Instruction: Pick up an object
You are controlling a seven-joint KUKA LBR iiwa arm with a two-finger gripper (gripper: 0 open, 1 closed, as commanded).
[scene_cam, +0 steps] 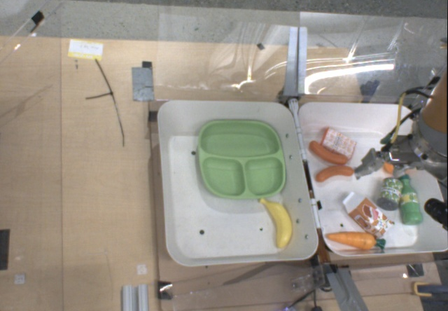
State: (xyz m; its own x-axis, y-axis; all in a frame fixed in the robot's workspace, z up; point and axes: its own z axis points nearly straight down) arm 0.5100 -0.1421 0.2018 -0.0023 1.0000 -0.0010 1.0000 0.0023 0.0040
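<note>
1. We've got the desk (70, 183) first, light wood-look top, flat and matte, carrying two shallow white bins side by side.
2. The left bin (175, 232) is smooth white plastic with rounded corners. In it sits a green divided plate (241, 159), three compartments, glossy, rounded-square shape. A yellow banana (280, 222) lies just off the plate's lower right corner, curved, touching or nearly touching the rim.
3. The right bin (371, 117) is the same kind of tray and holds the small stuff.
4. The arm comes in from the right edge, hanging low over the right bin's right side. Its claw (378, 161) points left toward the sausages, and we honestly can't tell whether it's released or clenched; nothing is visibly between the tips.
5. Inside the right bin, roughly by size: an orange carrot (353, 239) lying along the front edge, tapered; two reddish sausages (329, 153) stacked near the left wall, smooth and tube-shaped; a brown snack packet (369, 217) lying flat; a red and white carton (340, 140) near the back; a green bottle (410, 208) and a small can (390, 194) just beside it, right below the claw.
</note>
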